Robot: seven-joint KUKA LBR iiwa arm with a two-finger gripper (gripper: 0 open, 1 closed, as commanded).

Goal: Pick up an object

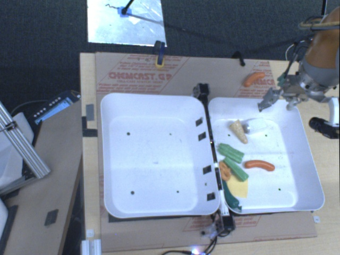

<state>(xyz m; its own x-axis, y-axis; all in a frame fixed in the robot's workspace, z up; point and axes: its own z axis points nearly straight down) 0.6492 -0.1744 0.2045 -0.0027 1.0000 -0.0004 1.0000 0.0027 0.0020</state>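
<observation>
The end effector (279, 99) hangs over the far right corner of the right bin (303, 142), its two fingers spread wide with nothing between them. One fingertip (264, 105) sits lower and to the left, the other to the right near the bin's far rim. Above it the grey wrist and orange band rise to the frame's right edge.

Just near and left of the end effector, inside the right bin, lies a pale corn cob (239, 130), apart from the fingers. Nearer still, along the bin's left side, sits a cluster: a green bean pod (232, 158), a small orange piece (225, 170) touching it, a yellow wedge (239, 188) and a dark green piece (231, 200) at the near left corner. A sausage (259, 165) lies just right of the bean, well apart from the end effector.

Another sausage (254, 79) lies outside the bins on the tabletop (138, 73), just far and left of the end effector.

The left bin (154, 153) stands beside the right one, their rims meeting at the middle.
</observation>
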